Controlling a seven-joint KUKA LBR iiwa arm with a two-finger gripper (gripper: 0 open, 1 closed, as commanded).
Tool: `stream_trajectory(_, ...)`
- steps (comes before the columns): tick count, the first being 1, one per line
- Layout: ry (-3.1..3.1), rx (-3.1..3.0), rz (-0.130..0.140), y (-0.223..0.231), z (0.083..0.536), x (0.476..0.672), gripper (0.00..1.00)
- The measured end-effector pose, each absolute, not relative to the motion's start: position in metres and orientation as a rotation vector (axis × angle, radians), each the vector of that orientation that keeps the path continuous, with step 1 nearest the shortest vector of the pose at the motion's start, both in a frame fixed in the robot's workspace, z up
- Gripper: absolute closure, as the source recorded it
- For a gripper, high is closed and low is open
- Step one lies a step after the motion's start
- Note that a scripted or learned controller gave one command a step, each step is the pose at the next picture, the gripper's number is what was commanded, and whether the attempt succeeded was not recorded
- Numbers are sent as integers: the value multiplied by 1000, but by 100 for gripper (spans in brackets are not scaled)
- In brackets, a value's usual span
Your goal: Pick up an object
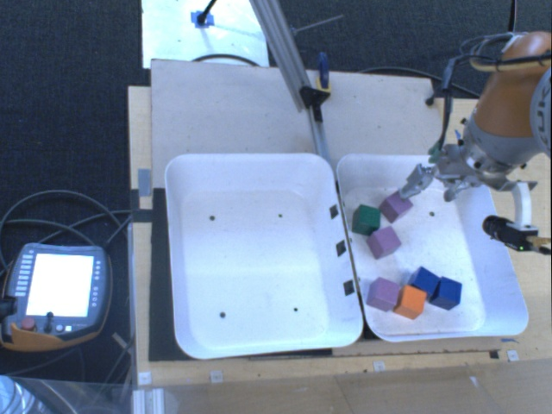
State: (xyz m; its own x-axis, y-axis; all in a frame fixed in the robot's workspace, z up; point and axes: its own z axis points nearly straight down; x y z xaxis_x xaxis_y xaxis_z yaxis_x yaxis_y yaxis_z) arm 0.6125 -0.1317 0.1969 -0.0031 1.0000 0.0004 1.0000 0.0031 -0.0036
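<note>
While the gripper (435, 181) hangs over the far part of the right bin (509, 313), its two fingers stand spread apart, with nothing between them. One finger (417, 182) reaches toward the bin divider; the other (455, 188) points back toward the arm.

Nearest thing: a purple block (396, 206), just beside and slightly below the divider-side fingertip. Whether the tip touches it cannot be determined. This block is the likeliest pick target.

Handling judgement: the block appears small, rigid and light, with flat faces and clean edges. It should not deform under closure. Smooth faces may slip if the fingers close on a corner. Grip across two opposite flat faces, centred on the block. It sits rotated relative to the bin walls, so the finger line should be turned square to its faces.

Farther from the gripper: a green block (366, 220) lies just beyond the purple one, near the divider, close enough to obstruct a finger on that side. A second purple block (384, 241) sits nearer the camera. Well apart, at the near end, lies a cluster: purple (384, 294), orange (410, 302) and two blue blocks (435, 287).
</note>
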Motion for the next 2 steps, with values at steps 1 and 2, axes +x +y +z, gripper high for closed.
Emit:
stream_trajectory(1,-2224,-2217,2,-125,153,612,0)
stream_trajectory(2,-2230,-2226,-8,-127,111,624,0)
